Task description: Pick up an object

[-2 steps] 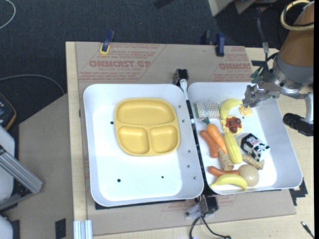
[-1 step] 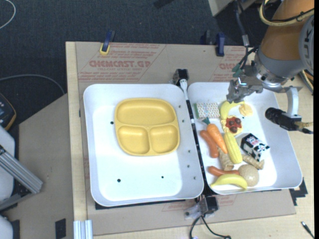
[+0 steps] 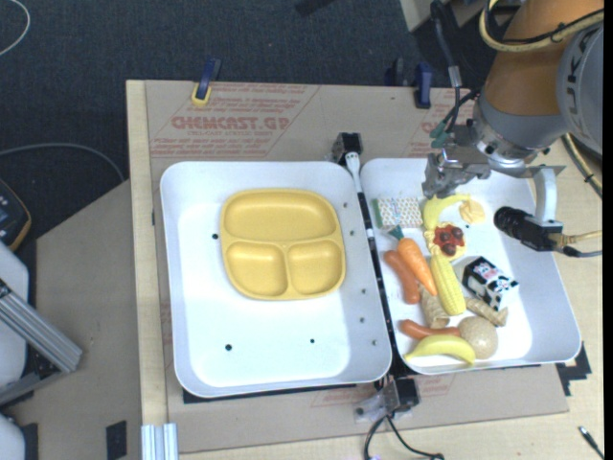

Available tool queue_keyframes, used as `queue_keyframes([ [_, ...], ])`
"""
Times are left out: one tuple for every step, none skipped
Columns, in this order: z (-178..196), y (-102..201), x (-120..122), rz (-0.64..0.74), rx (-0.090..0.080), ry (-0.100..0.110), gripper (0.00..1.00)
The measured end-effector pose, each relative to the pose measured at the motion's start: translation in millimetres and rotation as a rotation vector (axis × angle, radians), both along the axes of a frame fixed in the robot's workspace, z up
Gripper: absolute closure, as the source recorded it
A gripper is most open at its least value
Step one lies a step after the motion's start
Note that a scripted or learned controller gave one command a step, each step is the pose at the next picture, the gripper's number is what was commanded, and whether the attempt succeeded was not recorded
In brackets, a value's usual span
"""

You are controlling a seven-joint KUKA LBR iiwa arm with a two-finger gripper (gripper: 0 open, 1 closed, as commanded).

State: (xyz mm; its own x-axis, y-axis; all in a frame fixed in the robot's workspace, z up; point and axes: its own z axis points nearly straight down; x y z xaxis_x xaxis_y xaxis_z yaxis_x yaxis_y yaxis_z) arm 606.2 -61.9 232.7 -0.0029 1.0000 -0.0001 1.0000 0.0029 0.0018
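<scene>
My gripper [image 3: 443,182] hangs over the back of the right bin [image 3: 546,329], just above a yellow banana-shaped toy [image 3: 434,211]. Below that toy lie a red berry piece [image 3: 447,239], an orange carrot [image 3: 410,264] and a corn cob [image 3: 446,286]. A black-and-white toy [image 3: 483,277] sits to the right of the corn. Near the bin's front edge rest a second banana [image 3: 441,351], a beige round piece [image 3: 478,336] and a small red sausage [image 3: 416,329]. I see nothing held by the gripper.
The left bin [image 3: 192,295] holds a yellow divided plate [image 3: 283,242]. A green-white patterned piece [image 3: 397,210] and a small yellow piece [image 3: 471,211] flank the gripper. The arm's orange band [image 3: 546,27] looms at the upper right. Black clips sit on the ridge between the bins.
</scene>
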Motion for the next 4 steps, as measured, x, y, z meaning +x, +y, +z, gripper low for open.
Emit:
queue_keyframes([
  [-14.5,-4.4,0.7,-0.004,0.0,0.005,1.0],
  [-5.1,14.3,0.7,0.0,0.0,0.0,1.0],
  [-10.2,12.9,-0.1,-0.003,0.0,0.003,1.0],
  [-16.5,-2.4,5.6,-0.005,-0.001,0.001,1.0],
])
